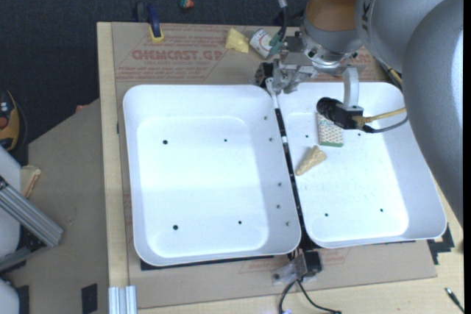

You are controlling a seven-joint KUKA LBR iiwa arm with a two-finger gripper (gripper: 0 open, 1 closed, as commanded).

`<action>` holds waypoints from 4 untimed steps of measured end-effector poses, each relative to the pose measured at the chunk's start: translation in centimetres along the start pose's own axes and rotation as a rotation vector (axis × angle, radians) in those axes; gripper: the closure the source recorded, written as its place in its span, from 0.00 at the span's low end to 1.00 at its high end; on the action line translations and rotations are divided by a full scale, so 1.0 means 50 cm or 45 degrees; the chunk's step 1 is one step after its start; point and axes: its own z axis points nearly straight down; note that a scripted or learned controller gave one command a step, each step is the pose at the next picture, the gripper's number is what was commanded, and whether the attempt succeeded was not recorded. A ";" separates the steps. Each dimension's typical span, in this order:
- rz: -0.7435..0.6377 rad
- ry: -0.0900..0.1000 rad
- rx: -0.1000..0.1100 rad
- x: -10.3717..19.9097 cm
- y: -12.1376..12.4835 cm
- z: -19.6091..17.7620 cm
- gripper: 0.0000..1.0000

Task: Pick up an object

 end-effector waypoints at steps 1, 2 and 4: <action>0.007 -0.004 0.010 0.143 0.015 -0.035 1.00; 0.005 0.000 0.019 0.305 -0.023 -0.030 1.00; 0.025 -0.007 0.007 0.043 -0.076 -0.348 1.00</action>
